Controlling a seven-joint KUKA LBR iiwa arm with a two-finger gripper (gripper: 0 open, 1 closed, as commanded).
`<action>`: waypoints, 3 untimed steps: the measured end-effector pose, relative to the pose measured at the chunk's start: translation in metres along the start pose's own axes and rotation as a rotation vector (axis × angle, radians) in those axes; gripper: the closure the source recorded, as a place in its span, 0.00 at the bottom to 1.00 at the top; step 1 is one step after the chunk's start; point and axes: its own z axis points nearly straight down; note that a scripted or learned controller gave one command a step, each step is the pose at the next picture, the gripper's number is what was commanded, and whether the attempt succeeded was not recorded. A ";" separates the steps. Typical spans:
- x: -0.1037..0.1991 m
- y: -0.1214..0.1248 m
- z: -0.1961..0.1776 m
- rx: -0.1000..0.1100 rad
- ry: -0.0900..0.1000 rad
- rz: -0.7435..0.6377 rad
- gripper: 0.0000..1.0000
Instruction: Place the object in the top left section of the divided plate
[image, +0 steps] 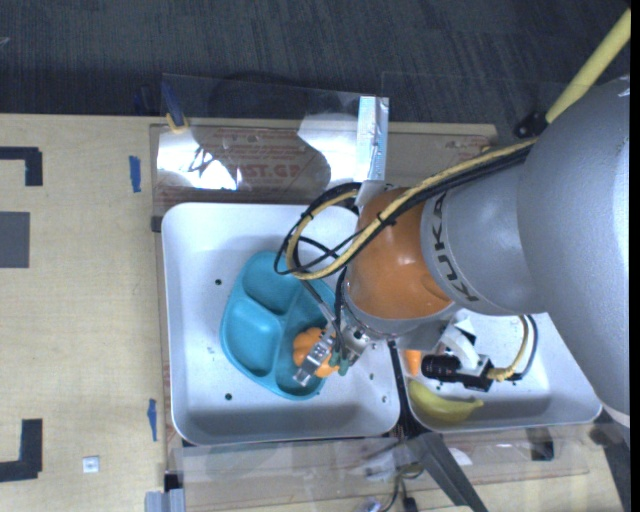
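We see the end effector (322, 358) low over the blue divided plate (258, 325) in the left bin (190, 300), w/ an orange object (304, 344) at its fingers; whether they grip it, we cannot tell. The object sits at the plate's lower-right edge. We judge the target section lies up and left of the end effector.

Two white bins (190, 300) side by side, a yellow banana-like thing (440, 403) in the right one.

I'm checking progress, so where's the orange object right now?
The orange object sits at the blue divided plate's lower right edge in the left bin, right at the gripper.
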 end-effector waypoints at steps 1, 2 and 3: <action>-0.057 -0.027 -0.153 0.018 0.008 0.023 1.00; -0.032 0.063 -0.212 0.017 0.012 -0.034 1.00; -0.019 0.109 -0.016 0.019 0.011 0.040 1.00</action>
